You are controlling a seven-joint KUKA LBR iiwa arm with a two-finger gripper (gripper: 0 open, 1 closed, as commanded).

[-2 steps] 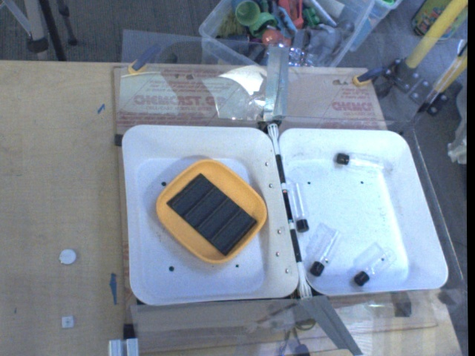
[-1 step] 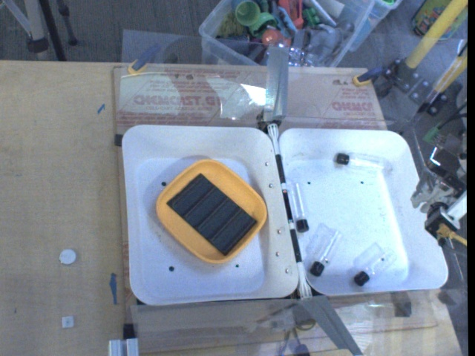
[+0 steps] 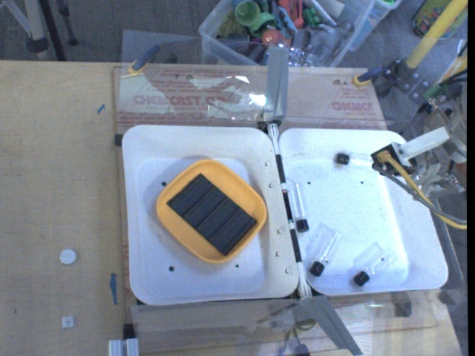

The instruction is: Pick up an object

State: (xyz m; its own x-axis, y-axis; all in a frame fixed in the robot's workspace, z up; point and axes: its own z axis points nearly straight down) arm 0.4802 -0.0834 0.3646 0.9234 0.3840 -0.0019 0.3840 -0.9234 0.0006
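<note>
Lying: seemingly four vials [image 3: 320, 256], right bin [image 3: 356, 202]; one yellow tray [image 3: 211, 211], left bin [image 3: 141, 199].

Dish [image 3: 194, 175] in left bin [image 3: 145, 169], vials [image 3: 324, 247] in right bin [image 3: 356, 199]

In left bin [image 3: 141, 169], yellow tray [image 3: 194, 175] bearing black slab [image 3: 211, 212]. In right bin [image 3: 356, 199], four clear black-capped vials [image 3: 324, 247], lying scattered and apart.
</note>
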